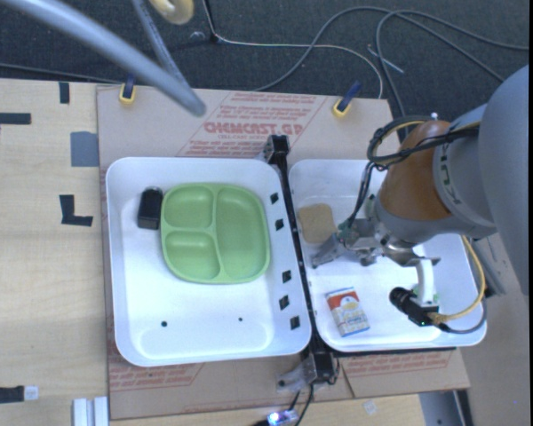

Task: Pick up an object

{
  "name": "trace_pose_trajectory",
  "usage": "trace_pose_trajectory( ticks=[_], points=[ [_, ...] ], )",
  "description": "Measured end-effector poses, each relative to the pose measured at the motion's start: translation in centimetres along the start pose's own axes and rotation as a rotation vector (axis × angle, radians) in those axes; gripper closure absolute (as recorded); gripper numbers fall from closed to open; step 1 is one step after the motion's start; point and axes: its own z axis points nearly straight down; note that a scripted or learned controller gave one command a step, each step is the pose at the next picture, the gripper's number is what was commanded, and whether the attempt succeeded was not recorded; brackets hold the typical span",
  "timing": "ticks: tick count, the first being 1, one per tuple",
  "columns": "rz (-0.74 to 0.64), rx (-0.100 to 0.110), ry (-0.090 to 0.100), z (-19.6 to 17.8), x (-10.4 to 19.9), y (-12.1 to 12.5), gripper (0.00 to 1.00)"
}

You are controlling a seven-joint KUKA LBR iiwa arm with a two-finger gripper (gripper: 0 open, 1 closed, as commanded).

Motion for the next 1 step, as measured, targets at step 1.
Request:
trace_pose_trajectory(
  ticks=[1],
  points=[
    [-0.001, -0.002, 0.0, -1.32, 0.0, 0.08, 1.0]
  ],
)
